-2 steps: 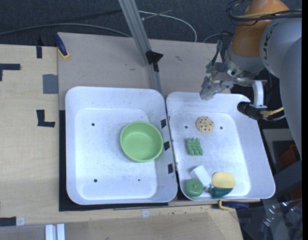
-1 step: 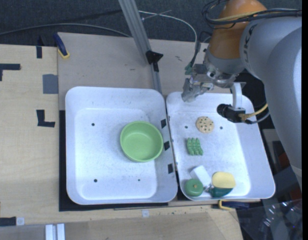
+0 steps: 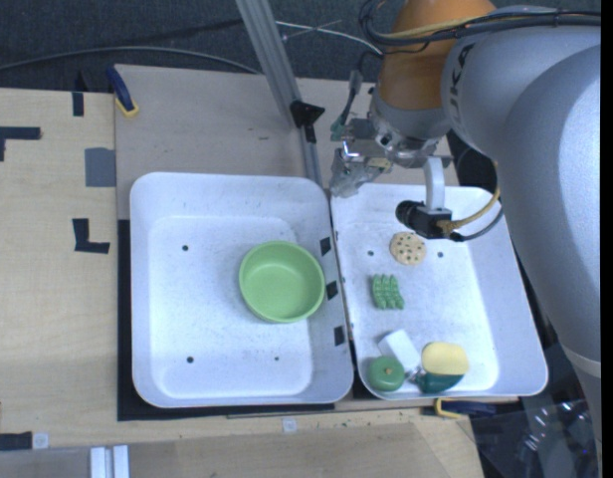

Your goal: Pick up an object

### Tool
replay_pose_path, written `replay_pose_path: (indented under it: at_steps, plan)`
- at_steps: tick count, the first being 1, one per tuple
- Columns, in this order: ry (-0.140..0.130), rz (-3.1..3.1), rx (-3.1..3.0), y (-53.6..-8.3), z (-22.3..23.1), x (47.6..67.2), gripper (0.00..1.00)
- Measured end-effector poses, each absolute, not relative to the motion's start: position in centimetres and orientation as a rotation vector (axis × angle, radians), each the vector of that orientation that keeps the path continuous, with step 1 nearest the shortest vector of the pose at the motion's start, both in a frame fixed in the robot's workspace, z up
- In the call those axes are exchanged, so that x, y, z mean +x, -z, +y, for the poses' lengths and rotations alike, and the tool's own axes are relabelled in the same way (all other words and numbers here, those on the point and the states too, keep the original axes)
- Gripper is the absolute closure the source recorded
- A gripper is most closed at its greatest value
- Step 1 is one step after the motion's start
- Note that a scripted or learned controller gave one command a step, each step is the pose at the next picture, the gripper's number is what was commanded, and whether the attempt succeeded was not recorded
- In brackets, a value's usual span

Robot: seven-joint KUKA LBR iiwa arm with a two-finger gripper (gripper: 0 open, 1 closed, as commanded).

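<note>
Glossy plastic green bowl [image 3: 282, 282] (matt speckled white bins [image 3: 167, 217])

Pale wooden bench [image 3: 48, 297] (dark tape marks [image 3: 86, 237] on it) against dark carpeted floor [image 3: 107, 13], evenly lit.

Bowl [image 3: 282, 282] in left bin [image 3: 167, 207]. Right of bowl, in right bin [image 3: 496, 297]: cookie [image 3: 408, 248], ridged block [image 3: 386, 292] nearer; small items [image 3: 421, 364] at front edge.

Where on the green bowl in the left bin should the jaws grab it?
Take the green bowl by its rim, from straight above, one finger inside and one outside. It sits upright and open in the left bin, too wide to span, and its left rim stands clear of the bin wall.
</note>
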State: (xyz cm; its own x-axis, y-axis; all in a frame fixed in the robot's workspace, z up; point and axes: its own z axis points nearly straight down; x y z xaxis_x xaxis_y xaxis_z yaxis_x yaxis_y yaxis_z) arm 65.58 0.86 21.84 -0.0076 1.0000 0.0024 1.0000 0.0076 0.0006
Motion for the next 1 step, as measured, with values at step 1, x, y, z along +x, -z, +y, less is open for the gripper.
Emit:
replay_pose_path:
  at_steps: [1]
  plan:
    - [0.001,-2.228,-2.211,-21.48,6.83,66.16,1.00]
